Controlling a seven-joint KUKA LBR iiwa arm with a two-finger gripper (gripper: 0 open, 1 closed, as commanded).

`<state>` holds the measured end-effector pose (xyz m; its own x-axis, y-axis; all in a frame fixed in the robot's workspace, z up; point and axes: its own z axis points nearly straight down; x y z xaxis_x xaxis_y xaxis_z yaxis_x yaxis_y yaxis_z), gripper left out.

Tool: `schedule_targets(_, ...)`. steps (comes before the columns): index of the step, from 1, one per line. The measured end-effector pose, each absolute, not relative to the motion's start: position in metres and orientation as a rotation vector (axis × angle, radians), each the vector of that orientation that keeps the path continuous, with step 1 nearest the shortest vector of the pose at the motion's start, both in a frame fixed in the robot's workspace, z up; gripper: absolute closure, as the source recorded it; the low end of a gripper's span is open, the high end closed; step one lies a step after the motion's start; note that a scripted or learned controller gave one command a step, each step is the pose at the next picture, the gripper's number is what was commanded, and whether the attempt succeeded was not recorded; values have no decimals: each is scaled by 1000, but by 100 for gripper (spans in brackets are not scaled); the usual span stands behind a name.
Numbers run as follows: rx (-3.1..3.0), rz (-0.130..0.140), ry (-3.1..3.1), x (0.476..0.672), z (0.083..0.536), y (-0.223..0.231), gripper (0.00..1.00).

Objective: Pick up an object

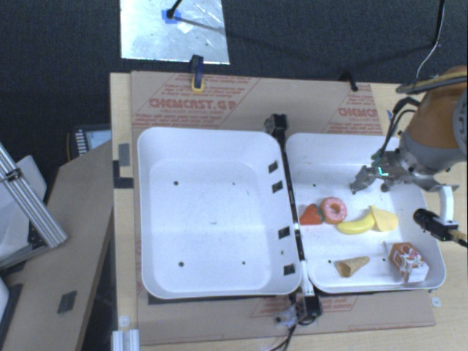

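- I see the left bin (212, 218) bare beside the right bin (322, 156)
- In the right bin, left to right: strawberry (311, 215), pink donut (334, 209), cone (352, 266), banana (355, 225), yellow wedge (385, 219), small carton (408, 262)
- My gripper (371, 178) hovers above the fruit, holding nothing; whether it is spread or closed I cannot tell

**Surfaces and materials on the bench**

Two smooth white plastic bins, left bin (212, 218) and right bin (322, 159), with a slight sheen. They rest on matt brown cardboard (219, 101) printed in red. A shiny, crinkled metal sheet (174, 20) lies on dark, rough carpet-like cloth (58, 50). Toy foods look like smooth plastic: glossy yellow banana (356, 226), pink doughnut (334, 210).
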<state>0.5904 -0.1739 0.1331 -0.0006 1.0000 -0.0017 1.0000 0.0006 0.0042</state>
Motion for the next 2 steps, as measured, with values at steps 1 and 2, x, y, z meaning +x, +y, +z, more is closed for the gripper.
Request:
schedule_targets(1, 2216, 6, 2217, 592, 144, -174, 100)
schedule_targets(2, 2216, 5, 2217, 591, 144, -174, 0)
